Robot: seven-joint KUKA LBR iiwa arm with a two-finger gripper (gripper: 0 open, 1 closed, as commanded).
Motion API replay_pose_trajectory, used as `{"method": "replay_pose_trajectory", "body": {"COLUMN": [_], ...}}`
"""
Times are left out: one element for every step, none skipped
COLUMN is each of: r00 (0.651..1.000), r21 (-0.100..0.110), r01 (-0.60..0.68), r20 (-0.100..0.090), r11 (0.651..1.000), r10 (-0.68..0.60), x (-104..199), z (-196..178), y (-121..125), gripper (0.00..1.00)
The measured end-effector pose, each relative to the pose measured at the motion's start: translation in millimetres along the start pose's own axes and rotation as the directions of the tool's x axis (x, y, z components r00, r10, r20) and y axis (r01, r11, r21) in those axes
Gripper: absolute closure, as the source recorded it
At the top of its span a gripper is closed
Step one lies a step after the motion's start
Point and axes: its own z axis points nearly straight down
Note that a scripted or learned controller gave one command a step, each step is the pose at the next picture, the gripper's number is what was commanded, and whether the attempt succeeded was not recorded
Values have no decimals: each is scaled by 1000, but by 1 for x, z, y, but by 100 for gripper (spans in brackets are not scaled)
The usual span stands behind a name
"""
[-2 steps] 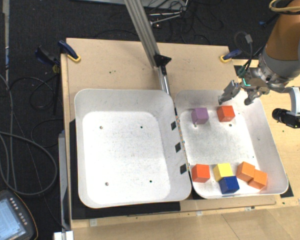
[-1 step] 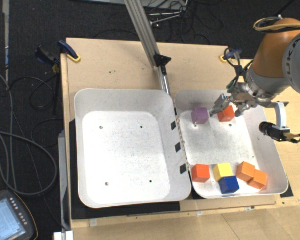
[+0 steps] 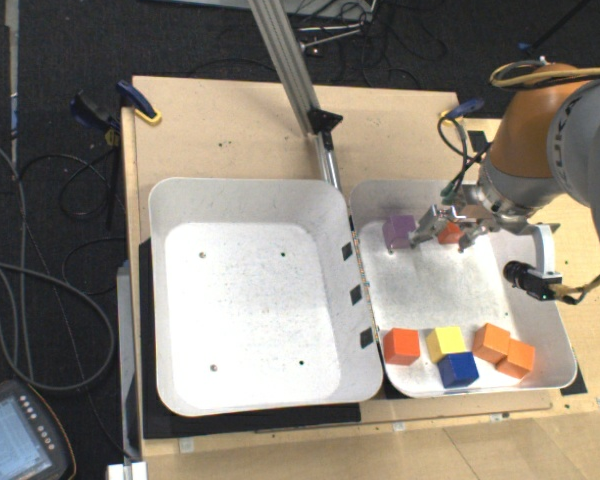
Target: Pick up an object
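Camera view — three orange cubes (image 3: 401, 345) (one purple (image 3: 398, 230)); end effector (image 3: 443, 232) grip: cannot tell.

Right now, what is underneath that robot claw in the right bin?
Below the gripper a small orange block shows, partly covered by the gripper. A purple block sits beside it. The bin floor directly beneath is hidden.

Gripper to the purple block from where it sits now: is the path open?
Probably yes. The gripper hangs in the right bin, just right of the purple block, with bare floor around the block. The other blocks sit along the bin's near edge.
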Motion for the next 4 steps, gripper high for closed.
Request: {"method": "replay_pose_trajectory", "body": {"r00": [1000, 1000, 1000, 1000], "r21": [0, -7, -13, -11], "r01": [0, -1, 3, 3], "r20": [0, 1, 2, 2], "r11": [1000, 1000, 1000, 1000], "r10": [0, 1, -3, -3], "x": [1, 0, 6, 6], "z": [39, 26, -37, -79], "y": [-1, 1, 1, 2], "gripper": [0, 100, 100, 100]}}
